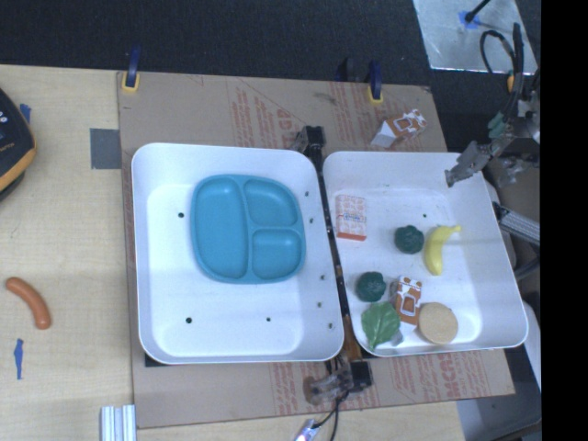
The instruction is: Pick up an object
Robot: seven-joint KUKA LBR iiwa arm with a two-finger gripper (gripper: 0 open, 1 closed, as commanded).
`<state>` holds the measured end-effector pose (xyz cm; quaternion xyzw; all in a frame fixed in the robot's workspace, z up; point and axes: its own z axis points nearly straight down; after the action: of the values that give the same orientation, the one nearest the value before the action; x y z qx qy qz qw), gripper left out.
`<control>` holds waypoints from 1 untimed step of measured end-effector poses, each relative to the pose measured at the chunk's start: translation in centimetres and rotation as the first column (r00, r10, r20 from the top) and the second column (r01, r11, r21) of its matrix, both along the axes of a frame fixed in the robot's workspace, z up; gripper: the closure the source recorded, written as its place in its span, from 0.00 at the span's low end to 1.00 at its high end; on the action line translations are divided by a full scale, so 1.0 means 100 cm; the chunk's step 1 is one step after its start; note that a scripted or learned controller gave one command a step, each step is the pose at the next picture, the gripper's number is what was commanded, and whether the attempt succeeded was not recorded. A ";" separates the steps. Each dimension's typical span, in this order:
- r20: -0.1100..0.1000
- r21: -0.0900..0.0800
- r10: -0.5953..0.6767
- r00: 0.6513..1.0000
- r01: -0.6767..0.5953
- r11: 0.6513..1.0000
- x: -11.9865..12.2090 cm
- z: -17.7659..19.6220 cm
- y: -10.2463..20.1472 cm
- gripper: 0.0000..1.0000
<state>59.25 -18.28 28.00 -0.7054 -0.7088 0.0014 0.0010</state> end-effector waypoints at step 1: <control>-0.002 0.000 0.001 1.000 -0.001 1.000 0.044 -0.115 0.015 0.00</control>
<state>63.67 -16.77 16.50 -0.7051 -0.7091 0.0020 0.0017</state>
